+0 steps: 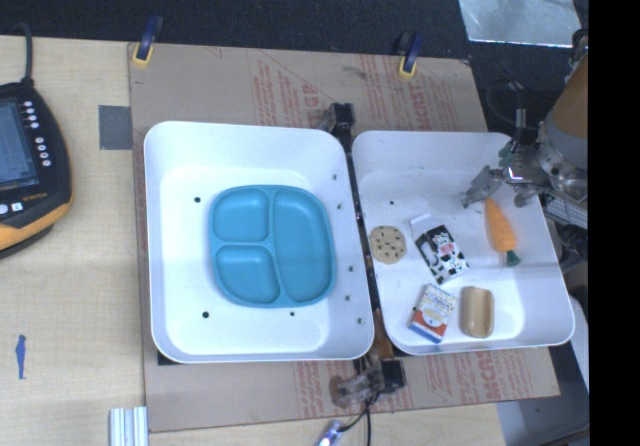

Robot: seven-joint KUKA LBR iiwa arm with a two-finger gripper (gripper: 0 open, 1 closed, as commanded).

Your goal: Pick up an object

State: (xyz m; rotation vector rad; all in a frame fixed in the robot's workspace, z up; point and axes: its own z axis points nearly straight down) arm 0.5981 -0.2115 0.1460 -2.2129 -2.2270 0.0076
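hovering — pincer [492, 190] above carrot [500, 226]

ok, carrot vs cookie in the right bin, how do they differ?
The carrot is orange, long and tapered; the cookie is tan, round and flat. The carrot lies near the gripper by the bin's right side; the cookie lies by the left wall. Both rest loose on the right bin floor.

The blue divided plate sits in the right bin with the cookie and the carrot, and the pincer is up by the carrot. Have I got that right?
Not quite. In the camera view the blue divided plate lies alone in the left bin. The cookie and the carrot are in the right bin, and the pincer is indeed up by the carrot.
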